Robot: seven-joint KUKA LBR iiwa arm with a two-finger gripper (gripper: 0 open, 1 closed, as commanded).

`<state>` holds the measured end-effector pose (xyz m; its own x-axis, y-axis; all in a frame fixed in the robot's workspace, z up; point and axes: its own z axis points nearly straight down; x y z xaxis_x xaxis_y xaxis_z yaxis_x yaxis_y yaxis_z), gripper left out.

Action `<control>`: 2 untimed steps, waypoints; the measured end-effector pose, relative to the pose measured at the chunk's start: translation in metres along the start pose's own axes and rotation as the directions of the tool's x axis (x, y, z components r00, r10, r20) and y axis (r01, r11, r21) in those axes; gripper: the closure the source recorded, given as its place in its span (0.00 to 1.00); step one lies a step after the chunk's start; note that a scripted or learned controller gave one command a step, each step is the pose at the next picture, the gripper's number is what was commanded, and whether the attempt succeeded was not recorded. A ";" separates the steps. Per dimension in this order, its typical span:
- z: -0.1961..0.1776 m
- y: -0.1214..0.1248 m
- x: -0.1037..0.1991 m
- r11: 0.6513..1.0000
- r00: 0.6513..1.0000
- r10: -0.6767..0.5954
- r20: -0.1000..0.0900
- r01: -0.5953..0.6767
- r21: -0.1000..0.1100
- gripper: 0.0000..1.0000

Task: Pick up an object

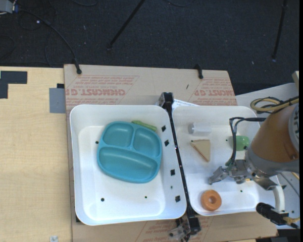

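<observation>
Gripper low in right bin, nothing held

Gripper [215,176] sits low over the right bin [245,203] floor, fingers spread, nothing between them. Orange ring [211,199] lies just below it, near the front wall. Tan wedge [202,149] lies up-left of the gripper, apart. Green object [241,142] is partly hidden behind the arm. Teal divided plate [130,151] rests in the left bin [86,195].
</observation>
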<state>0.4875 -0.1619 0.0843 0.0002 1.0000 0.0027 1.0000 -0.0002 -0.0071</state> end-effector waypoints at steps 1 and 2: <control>-0.010 0.001 -0.001 1.000 1.000 0.004 -0.002 -0.004 0.001 1.00; -0.065 -0.007 -0.001 1.000 1.000 0.000 0.001 0.000 -0.003 1.00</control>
<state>0.4812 -0.1632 0.1499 0.0002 1.0000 0.0016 1.0000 -0.0002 -0.0038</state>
